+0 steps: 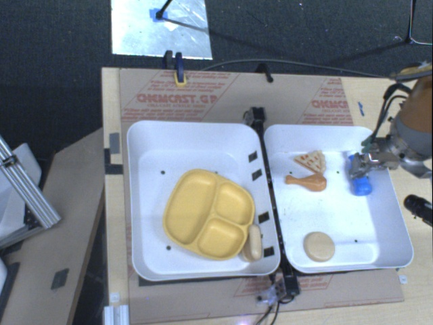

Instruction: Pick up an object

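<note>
Blue object (362, 185) beneath gripper (358, 162) — right bin (389, 246) (far side).

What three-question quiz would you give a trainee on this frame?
1. True or false: the yellow divided plate lies in the right bin.
2. Which item sits nearest the gripper: A) the round tan piece, B) the blue object, C) the chicken drumstick?
3. What is the waffle-patterned wedge just above the drumstick lying in?

Key: 1. False, it lies in the left bin. 2. B. 3. The right bin.
</note>
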{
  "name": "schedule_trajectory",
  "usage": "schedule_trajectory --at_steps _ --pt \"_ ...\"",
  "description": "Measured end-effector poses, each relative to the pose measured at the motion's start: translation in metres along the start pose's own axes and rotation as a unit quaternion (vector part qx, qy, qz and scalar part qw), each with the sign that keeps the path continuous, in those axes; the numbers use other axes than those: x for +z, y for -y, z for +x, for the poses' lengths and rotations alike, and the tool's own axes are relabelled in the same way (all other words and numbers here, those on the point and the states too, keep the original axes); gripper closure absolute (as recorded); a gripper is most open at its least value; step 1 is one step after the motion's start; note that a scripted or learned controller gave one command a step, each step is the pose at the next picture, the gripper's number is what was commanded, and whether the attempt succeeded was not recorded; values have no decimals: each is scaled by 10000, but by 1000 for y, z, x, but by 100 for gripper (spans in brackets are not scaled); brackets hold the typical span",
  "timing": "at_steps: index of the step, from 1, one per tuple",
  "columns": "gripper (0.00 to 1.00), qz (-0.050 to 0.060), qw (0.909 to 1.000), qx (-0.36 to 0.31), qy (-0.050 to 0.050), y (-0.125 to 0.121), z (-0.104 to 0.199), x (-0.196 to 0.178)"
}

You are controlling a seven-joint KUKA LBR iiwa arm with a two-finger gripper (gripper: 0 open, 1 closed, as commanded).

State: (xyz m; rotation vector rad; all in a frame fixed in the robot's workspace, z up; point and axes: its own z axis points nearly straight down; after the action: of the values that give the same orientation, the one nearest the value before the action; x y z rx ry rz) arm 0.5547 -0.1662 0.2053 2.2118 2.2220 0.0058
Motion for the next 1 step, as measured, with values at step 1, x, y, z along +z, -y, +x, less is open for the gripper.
schedule_trajectory --at_steps 1 --pt "100 2 10000 -4 -2 -7 8 -58"
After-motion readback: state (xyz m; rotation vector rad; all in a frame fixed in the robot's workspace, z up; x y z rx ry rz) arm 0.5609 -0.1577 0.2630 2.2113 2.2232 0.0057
